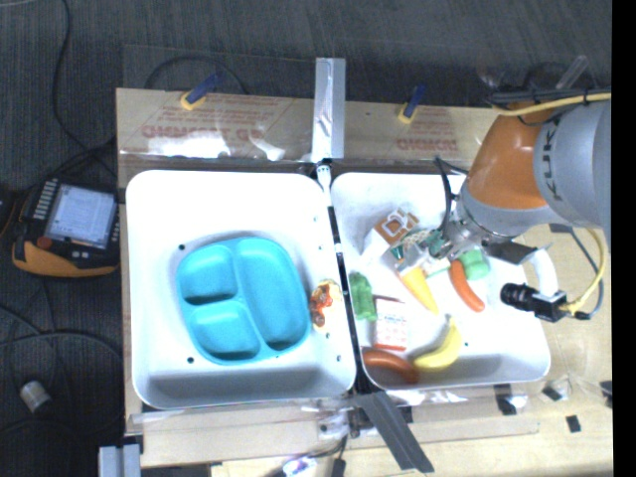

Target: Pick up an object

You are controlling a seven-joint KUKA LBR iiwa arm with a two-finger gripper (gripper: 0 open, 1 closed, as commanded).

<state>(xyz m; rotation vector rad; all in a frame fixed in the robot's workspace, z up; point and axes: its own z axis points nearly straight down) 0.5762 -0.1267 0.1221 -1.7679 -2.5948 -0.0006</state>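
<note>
Dark carpet surrounds the surface (134,435), which carries two shallow white bins side by side. Working from the near edge outward, operator, you find in the right bin (532,351) a brown sausage-shaped item (390,363) against the near wall, touching a banana (440,347) that curves up to the right. Just beyond them lies a white and red packet (393,324), and beside it a green item (360,295) along the divider. Farther in sit a yellow cone-shaped piece (419,286) and an orange carrot (467,283), both lying slantwise with their long axes running from far-left to near-right. A small brown and white box (397,226) lies farthest.

Your gripper (444,238) stands low over the far middle of this bin, directly beyond the carrot and the yellow piece, with a green block (475,264) just beside it. You cannot tell from this view how the gripper is set or whether anything is held.

In my judgement the carrot is the nearest candidate, lying just toward the near side of the gripper.

The left bin (149,366) holds a blue divided tray (243,298) and a small orange item (321,302) near the divider.
</note>
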